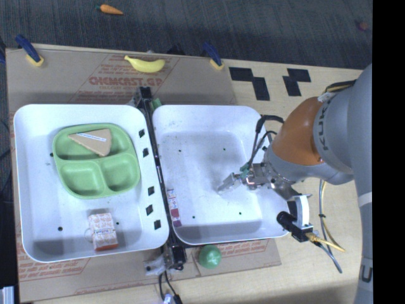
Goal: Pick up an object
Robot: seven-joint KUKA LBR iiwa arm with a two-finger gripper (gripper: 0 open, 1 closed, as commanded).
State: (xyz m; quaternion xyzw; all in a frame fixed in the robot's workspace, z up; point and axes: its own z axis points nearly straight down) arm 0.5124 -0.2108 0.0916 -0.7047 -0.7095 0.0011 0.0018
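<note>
- Both bins (38, 189) look like smooth white plastic, slightly glossy.
- The green tray (95, 170) is matt plastic.
- Under them lies brown printed cardboard (190, 75).
- The gripper (229, 182) looks metallic.

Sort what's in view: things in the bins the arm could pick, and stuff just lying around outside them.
In the bins: green tray, sandwich wedge on it, small packet, all in the left bin.

Lying around: banana, green ball, orange bit, blue clamps.
</note>
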